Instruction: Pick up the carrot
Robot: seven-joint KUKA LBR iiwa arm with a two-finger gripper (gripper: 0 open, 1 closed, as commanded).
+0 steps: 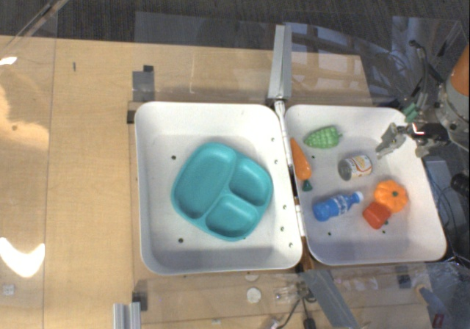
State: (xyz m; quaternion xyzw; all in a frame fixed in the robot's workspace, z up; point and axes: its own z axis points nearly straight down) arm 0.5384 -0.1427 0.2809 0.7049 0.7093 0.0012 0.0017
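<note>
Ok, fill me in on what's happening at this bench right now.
A grey robot arm reaches in from the right over the right bin, its gripper hovering near the bin's upper right part with nothing between its fingers. Its target, the carrot, lies untouched against the bin's left wall. Also in that bin are a green toy, a small can, a blue bottle, an orange pumpkin and a red-orange cup. The left bin holds a teal divided plate.

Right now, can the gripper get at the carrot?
Probably yes, but tight. The carrot lies uncovered against the right bin's left wall. The gripper sits across the bin; the green toy and can lie between, passable from above. The wall may crowd one finger.
</note>
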